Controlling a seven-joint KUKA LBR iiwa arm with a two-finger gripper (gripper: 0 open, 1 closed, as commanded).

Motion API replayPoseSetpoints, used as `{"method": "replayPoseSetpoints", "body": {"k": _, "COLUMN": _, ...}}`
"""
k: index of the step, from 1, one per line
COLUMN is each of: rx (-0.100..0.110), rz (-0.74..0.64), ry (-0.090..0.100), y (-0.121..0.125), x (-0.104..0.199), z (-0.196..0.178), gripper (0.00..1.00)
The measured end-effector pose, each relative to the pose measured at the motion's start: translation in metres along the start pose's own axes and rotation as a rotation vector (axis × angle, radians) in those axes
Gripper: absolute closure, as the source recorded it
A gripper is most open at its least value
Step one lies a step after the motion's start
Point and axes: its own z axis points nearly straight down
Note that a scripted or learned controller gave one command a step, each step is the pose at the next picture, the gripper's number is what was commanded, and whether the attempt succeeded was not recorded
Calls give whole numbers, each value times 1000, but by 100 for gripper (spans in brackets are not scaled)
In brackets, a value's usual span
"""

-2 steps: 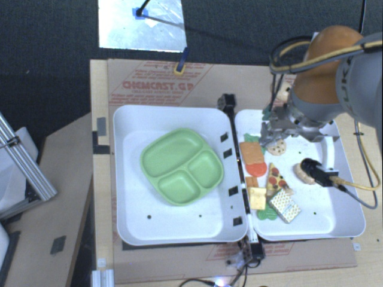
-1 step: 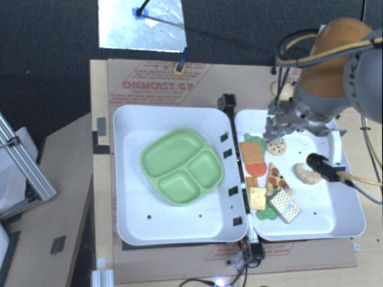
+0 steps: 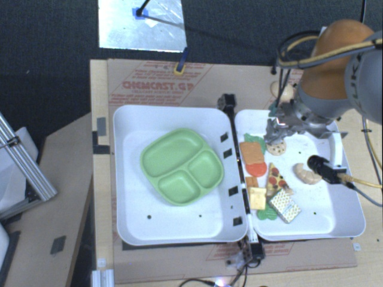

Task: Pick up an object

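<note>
Cookie (image 3: 276, 148): round, pale and speckled, lies flat in the far part of the right-hand bin (image 3: 353, 220), close to the divider between the two bins. Sits directly under the gripper (image 3: 275, 130); cannot tell whether touched or not.

Gripper: hangs low over the cookie, reaching in from the right on the grey and orange arm. Open or closed: cannot tell from this angle. Nothing seen gripped.

Just beside the cookie, toward the divider: orange cracker (image 3: 252, 153), with a red tomato slice (image 3: 257, 168) touching its near edge. Nearer still: pizza slice (image 3: 274, 178), yellow cheese square (image 3: 257, 198), and a silver grid-patterned wafer (image 3: 285, 206), tilted. To the right of the pizza slice, apart from it: tan croissant (image 3: 305, 173).

Left-hand bin (image 3: 128, 136): holds a green divided plate (image 3: 182, 166), lying flat near the middle.
</note>
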Motion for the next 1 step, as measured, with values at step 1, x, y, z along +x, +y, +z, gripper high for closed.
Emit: {"method": "replayPoseSetpoints", "body": {"k": 1, "rx": 1, "rz": 2, "ry": 0, "y": -11, "x": 2, "z": 7, "gripper": 100}}
